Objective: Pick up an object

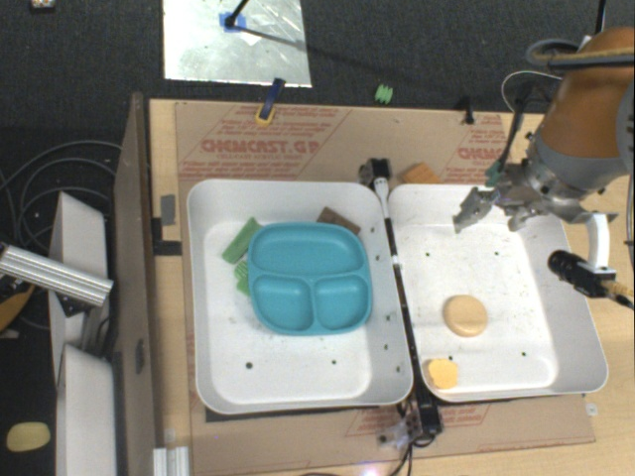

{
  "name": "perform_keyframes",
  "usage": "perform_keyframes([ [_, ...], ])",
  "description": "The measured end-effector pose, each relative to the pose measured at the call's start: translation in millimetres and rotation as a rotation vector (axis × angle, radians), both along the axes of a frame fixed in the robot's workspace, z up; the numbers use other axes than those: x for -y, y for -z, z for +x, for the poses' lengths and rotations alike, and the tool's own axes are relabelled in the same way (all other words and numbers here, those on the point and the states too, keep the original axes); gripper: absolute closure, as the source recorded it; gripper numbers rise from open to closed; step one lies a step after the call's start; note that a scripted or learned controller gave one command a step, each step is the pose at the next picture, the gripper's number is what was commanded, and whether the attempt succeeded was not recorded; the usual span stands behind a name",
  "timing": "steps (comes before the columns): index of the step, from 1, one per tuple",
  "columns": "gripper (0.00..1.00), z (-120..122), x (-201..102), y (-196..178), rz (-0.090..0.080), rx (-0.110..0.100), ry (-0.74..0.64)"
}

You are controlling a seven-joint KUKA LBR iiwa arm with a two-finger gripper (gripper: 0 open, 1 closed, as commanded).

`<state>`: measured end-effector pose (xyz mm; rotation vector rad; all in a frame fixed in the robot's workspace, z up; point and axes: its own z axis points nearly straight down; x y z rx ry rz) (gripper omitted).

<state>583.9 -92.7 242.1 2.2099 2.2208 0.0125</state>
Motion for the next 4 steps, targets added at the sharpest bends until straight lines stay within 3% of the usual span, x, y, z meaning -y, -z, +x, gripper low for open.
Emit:
perform_keyframes([
  [1, 0.00, -60, 5, 9, 0.001, -0.014, 0.006],
  [3, 0.00, -57, 26, 142, 0.001, -0.016, 0.005],
  [4, 0.00, -80, 28, 158, 0.001, -0.013, 0.005],
])
